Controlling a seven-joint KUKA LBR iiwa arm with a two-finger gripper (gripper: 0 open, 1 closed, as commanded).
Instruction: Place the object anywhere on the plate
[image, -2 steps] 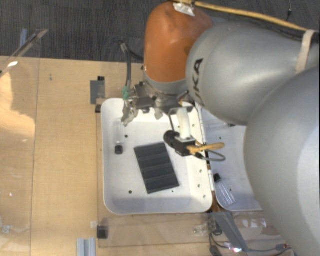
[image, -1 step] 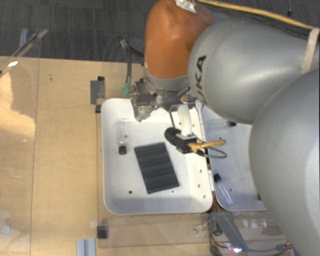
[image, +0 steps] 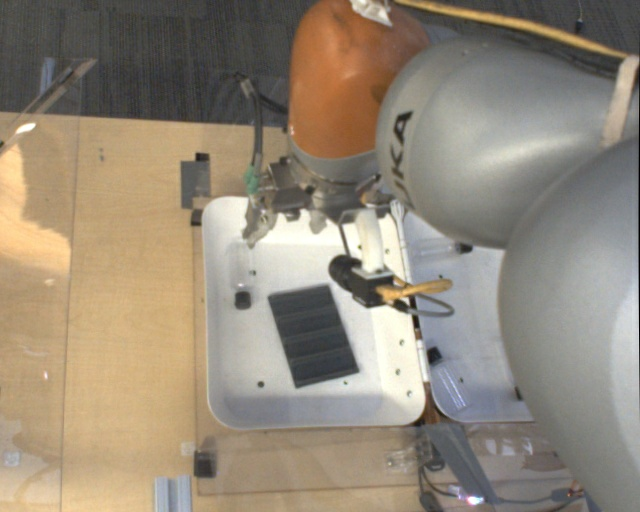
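Overhead, tool (image: 262, 222) — beside dark ridged plate (image: 313, 335)

Wood bench (image: 110, 300) (dk carpet (image: 150, 50) behind)

The grey arm (image: 500, 150) reaches in from the right, orange band uppermost.

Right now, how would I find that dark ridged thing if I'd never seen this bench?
Look at the left white bin, the one under the arm's orange band. On its floor, towards the middle, lies a dark slab, tilted a little. It is the largest item in the bin, a flat rectangle with ridges across it, unlike the small dark block to its left.
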